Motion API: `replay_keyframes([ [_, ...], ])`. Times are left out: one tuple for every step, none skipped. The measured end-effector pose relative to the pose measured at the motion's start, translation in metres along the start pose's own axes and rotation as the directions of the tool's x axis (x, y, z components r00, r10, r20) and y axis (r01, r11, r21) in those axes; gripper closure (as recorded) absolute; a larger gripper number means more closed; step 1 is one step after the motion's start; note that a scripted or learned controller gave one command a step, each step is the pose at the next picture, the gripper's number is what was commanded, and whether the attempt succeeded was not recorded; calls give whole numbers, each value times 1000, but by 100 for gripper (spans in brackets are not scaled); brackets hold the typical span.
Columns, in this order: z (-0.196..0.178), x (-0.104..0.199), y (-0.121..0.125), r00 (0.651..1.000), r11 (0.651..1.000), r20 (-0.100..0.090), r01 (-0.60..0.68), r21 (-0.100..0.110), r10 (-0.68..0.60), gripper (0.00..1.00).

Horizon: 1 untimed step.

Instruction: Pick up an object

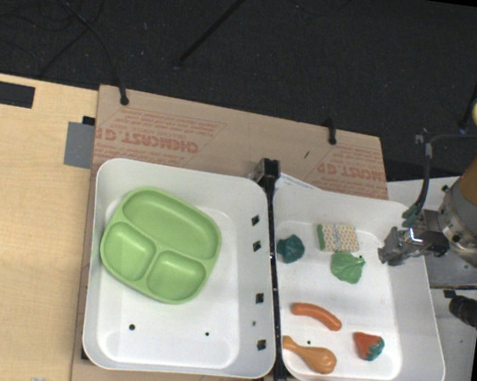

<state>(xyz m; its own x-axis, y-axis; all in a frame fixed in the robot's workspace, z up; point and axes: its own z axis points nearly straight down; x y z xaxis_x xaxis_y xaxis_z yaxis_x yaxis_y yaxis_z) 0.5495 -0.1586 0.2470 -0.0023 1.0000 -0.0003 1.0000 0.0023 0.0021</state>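
- Jaws of the gripper (394, 250) hang over the right bin's (428, 347) far right edge; their opening cannot be told.
- Nothing visibly held; green toy (347, 267) lies nearby.

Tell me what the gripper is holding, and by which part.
Nothing that can be seen: the gripper hangs over the right white bin's upper right edge, apart from the green leafy toy; no object shows between it.

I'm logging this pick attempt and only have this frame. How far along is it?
Done: the gripper has reached the right bin, near its far right side. In hand: nothing visibly; its fingers are too small to read. Left: all of the pick. The green leafy toy, checkered block, sausage and drumstick lie on the bin floor.
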Motion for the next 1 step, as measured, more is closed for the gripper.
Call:
replay_keyframes([
  [-4, 52, -2, 1000, 1000, -3, 2, 6, -2, 100],
])
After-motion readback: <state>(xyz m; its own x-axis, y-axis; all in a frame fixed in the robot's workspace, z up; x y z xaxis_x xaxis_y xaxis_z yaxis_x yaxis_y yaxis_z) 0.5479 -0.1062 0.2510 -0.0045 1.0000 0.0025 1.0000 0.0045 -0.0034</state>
